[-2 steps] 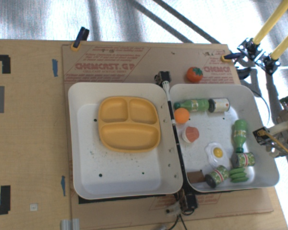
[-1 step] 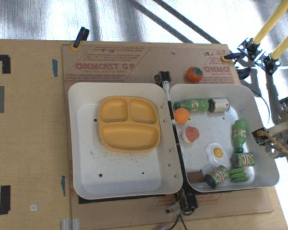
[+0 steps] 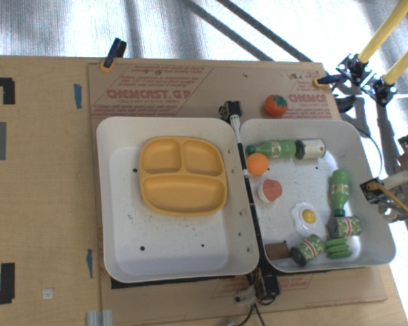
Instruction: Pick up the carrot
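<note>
I cannot tell for sure which toy is the carrot. A small round orange toy [image 3: 258,164] lies in the right bin [image 3: 374,182], close to the wall next to the left bin [image 3: 115,202]. It touches the end of a green bottle [image 3: 273,149]. I cannot tell how the claw is set.
</note>
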You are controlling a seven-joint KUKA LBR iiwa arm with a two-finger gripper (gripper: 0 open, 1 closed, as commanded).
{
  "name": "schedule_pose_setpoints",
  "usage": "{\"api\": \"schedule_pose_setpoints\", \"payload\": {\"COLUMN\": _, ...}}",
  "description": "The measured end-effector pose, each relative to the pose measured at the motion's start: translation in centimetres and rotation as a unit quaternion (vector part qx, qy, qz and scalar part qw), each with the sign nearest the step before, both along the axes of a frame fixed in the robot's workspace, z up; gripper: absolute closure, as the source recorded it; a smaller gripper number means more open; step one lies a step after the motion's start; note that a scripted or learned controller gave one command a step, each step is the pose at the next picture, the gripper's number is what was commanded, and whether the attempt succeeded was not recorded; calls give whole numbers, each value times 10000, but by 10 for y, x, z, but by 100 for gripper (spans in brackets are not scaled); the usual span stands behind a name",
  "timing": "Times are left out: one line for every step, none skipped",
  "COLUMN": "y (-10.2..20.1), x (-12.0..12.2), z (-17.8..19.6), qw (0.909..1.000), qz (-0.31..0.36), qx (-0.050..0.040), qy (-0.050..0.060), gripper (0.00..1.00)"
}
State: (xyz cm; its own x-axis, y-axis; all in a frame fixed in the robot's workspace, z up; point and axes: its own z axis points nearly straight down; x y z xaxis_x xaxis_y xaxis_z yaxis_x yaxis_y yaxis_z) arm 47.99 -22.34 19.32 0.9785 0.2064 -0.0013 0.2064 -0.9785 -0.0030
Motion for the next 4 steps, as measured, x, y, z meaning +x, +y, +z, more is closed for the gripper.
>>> {"api": "schedule_pose_setpoints", "payload": {"y": 0, "x": -1, "z": -14, "qw": 10000, "qz": -34, "qx": 4, "qy": 9, "gripper": 100}}
{"api": "schedule_pose_setpoints", "payload": {"y": 0, "x": -1, "z": -19, "qw": 10000, "qz": -3, "qx": 7, "qy": 10, "gripper": 100}}
{"api": "schedule_pose_setpoints", "payload": {"y": 0, "x": -1, "z": -16, "qw": 10000, "qz": -26, "qx": -5, "qy": -1, "gripper": 100}}
{"api": "schedule_pose_setpoints", "payload": {"y": 0, "x": -1, "z": -21, "qw": 10000, "qz": -35, "qx": 5, "qy": 9, "gripper": 100}}
